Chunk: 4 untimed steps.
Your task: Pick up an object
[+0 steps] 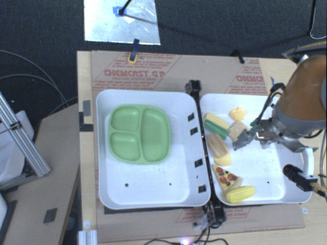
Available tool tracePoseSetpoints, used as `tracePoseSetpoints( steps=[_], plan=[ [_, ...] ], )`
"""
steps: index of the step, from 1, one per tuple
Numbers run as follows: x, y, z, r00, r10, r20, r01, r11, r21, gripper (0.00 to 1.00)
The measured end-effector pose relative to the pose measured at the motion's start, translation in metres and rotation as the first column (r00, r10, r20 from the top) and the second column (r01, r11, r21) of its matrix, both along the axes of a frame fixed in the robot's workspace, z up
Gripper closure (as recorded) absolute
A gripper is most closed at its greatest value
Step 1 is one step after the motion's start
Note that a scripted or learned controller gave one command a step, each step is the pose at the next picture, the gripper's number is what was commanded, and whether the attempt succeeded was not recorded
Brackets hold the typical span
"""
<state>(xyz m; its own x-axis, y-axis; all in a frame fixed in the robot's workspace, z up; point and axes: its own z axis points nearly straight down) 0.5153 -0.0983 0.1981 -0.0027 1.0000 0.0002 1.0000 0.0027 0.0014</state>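
Reaching in from the right: arm (306, 93) bent low over the right bin (265, 167), wrist turned so the gripper (241, 141) points across towards the divider between the bins. Open or closed: cannot tell from this slant. Nothing seen clamped in it.

Toy food clustered ahead of the tip, probably why the reach goes so far across. Tan block (235, 130) just beside the tip on its far side, touching or nearly so; cannot tell which. Likeliest target, judging by the aim. Bun (218, 148) a little ahead on the near side. Yellow-and-green piece (216, 124) straight ahead beyond the block, against the divider. Small yellow piece (237, 113) further off on the far side. Pizza (226, 176) and corn (240, 193) well apart on the near side, close to the bin's front wall.

Left bin (127, 185) far ahead of the tip, carrying just a green plate (139, 134), likely spare room for dropped items. Both bins resting flat on the cardboard-covered surface (168, 68).

Pick not yet done, by the look of things: every piece lying on the bin floor. Crowding around the block a risk, a neighbour easily nudged or caught.
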Motion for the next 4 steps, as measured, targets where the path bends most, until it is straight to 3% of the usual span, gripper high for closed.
tracePoseSetpoints(
  steps=[1, 2, 3, 4],
  plan=[
    [-0.02, -0.113, -0.103, 1.0, -0.012, -0.007, 0.012, 1.0, -0.004, 0.0],
    [-0.015, -0.106, -0.087, 1.0, -0.001, 0.003, 0.001, 1.0, -0.001, 1.0],
    [0.054, -0.094, -0.114, 1.0, 0.005, 0.005, -0.005, 1.0, -0.001, 1.0],
    [0.07, 0.028, -0.007, 1.0, 0.014, 0.012, -0.014, 1.0, 0.003, 1.0]
  ],
)
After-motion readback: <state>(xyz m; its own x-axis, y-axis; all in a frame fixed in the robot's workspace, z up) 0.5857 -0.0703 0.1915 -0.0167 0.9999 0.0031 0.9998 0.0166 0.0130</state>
